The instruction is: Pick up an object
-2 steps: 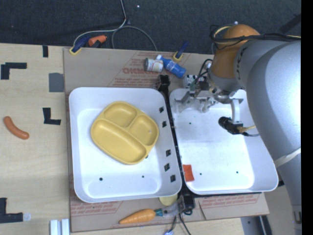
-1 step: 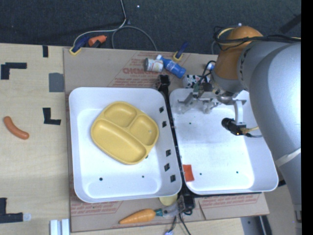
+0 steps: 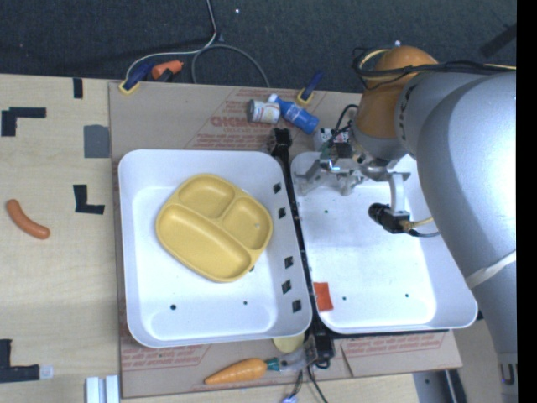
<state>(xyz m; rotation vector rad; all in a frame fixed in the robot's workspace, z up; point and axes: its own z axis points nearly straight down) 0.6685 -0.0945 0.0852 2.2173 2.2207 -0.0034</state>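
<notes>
The bench [image 3: 50,309] carries a brown cardboard sheet [image 3: 210,124], and on this sheet two white bins stand side by side. The grey arm [image 3: 470,158] reaches in from the right and covers much of the right bin [image 3: 377,292]. Its orange band [image 3: 388,91] is above the wrist, and the jaws [image 3: 331,173] are low over the far left corner of this bin; if they are spread or pressed together I cannot tell, because the metal parts there are too small and mixed.

The left bin [image 3: 143,309] holds a yellow divided plate [image 3: 216,225], lying flat near the middle. This is the biggest thing that could be picked, and it is well apart from the jaws. In the right bin I see a small orange piece [image 3: 321,295] close to the near left wall, also apart from the jaws.

Outside the bins there is a toy carrot [image 3: 237,370] on the near edge of the cardboard, a toy sausage [image 3: 28,219] far to the left on the bench, and a blue and white bottle [image 3: 284,112] behind the bins.

I judge that the task is not yet done: nothing shows between the jaws and every object lies on its surface. The grasp and the lift are both left.
</notes>
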